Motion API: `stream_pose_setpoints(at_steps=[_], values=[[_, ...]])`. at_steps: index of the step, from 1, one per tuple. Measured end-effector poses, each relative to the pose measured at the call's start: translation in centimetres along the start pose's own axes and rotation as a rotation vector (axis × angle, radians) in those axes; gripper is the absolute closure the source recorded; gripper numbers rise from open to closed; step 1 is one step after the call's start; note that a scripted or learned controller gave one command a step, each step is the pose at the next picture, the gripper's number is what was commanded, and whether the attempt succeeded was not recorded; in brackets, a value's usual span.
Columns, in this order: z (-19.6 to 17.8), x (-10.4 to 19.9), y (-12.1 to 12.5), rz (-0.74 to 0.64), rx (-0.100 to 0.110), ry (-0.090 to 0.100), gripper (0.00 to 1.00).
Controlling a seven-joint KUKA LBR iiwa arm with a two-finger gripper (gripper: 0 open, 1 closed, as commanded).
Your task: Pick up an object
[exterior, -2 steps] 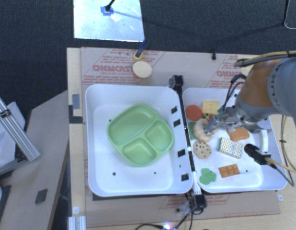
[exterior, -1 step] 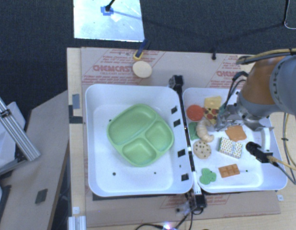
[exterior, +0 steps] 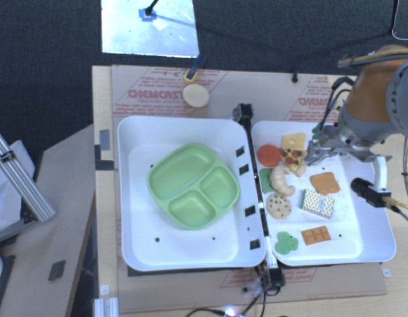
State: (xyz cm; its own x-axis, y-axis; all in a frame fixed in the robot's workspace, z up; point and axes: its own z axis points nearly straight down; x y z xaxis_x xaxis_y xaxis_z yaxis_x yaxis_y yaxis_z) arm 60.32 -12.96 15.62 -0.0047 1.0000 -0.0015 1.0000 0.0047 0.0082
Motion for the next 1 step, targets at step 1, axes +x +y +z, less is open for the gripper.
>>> stream_pose_setpoints(at_steps=[1], values=[[-4.46, -0.02, -0.16, 0.0, 0.002, 0.0, 1.0]])
